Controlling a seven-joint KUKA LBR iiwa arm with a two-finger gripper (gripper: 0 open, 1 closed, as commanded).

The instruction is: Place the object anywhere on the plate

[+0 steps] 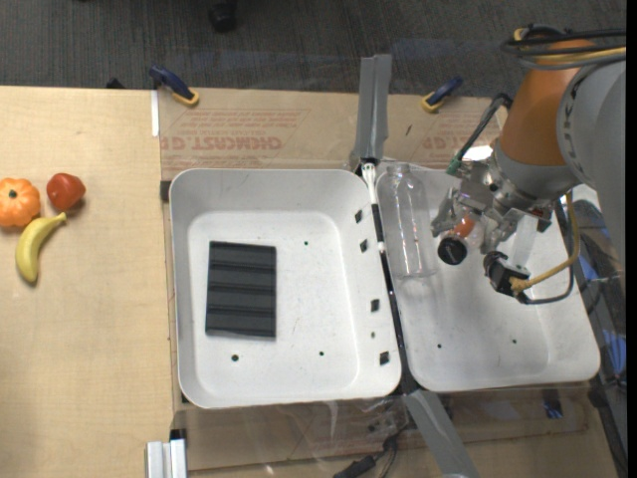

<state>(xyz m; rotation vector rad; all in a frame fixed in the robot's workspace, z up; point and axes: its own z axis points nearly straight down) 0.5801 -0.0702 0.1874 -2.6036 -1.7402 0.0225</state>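
While the pincer (468, 229) hovers beside a clear bottle (405, 217), its opening cannot be told.

The pale wooden counter (80, 366) carries two shallow white plastic bins side by side, resting on a sheet of brown cardboard (259, 132) printed with red lettering. The left white bin (189, 297) is the landmark: the right white bin (557, 357) touches its right edge. Well to the left of the left bin, directly on the wood, lie a small orange pumpkin-like fruit (17, 203), a red apple (66, 191) touching it, and a yellow banana (35, 246) just below both.
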